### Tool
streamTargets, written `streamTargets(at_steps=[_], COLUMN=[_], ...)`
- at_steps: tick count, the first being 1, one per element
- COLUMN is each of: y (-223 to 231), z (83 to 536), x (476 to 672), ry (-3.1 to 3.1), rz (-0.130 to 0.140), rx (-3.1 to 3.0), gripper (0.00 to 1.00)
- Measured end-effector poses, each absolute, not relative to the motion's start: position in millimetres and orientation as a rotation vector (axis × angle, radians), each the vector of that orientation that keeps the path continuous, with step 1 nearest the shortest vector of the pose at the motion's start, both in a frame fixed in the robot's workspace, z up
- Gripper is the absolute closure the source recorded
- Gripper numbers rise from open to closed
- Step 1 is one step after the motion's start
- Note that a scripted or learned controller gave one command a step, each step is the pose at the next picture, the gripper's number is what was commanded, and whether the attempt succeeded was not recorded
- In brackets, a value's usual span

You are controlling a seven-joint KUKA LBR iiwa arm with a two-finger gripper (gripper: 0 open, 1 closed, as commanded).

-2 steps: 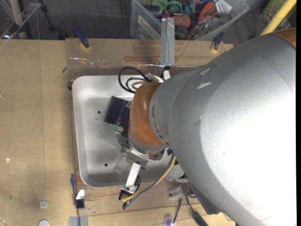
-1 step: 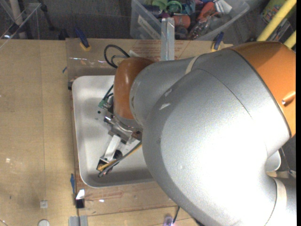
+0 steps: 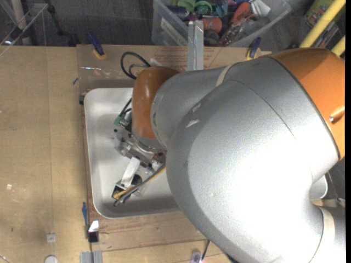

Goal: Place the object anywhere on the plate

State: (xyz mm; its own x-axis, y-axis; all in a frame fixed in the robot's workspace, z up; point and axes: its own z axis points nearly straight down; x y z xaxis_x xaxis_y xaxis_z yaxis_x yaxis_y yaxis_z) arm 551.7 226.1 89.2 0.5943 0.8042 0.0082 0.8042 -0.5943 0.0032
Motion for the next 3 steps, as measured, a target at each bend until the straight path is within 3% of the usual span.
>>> streamTargets(at_steps=[1, 2, 3], y=[196.0, 196.9, 169.2], z=[244.3, 254.6, 294.0], x=[630.4, 630.6, 564.7], ry=[-1.012, -1.020, -0.316], rz=[0.002, 0.000, -0.001], rx=[-2.974, -2.971, -3.126], gripper=[0.00, 1.00, 1.00])
